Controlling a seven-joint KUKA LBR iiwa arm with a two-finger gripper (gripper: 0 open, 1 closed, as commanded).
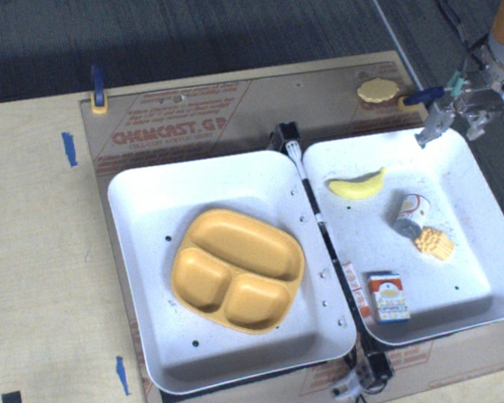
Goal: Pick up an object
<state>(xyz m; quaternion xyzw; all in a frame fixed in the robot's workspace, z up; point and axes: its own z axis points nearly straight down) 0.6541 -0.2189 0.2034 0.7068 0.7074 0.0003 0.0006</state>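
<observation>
Cables and a small connector (361, 380) sit at the bottom edge of the camera view, just below the seam where two shallow white bins meet side by side on a brown board. That board (173, 123) carries red lettering along its far edge that seems to read "CHEMCAST GP", though the print is faint. One bin is on the left (134, 205) and holds a single object: a yellow-orange tray (236, 269) with three compartments, lying slightly turned in the middle of the bin. One bin is on the right (494, 233) and holds four objects. Nearest the viewer is one small carton (387, 296) with a red and white label whose writing is too small to read. Beyond it lies one yellow corn-like piece (435, 243), with one small can (411, 211) touching or just beside it, tipped on its side. Toward the far rim lies one yellow banana (357, 186), well apart from the can. One round tan disc (379, 90) rests on the board outside the bins. One gripper (451, 112) reaches in from the right, hovering over the far right corner of the right bin, holding nothing; whether it is spread or closed cannot be told.
</observation>
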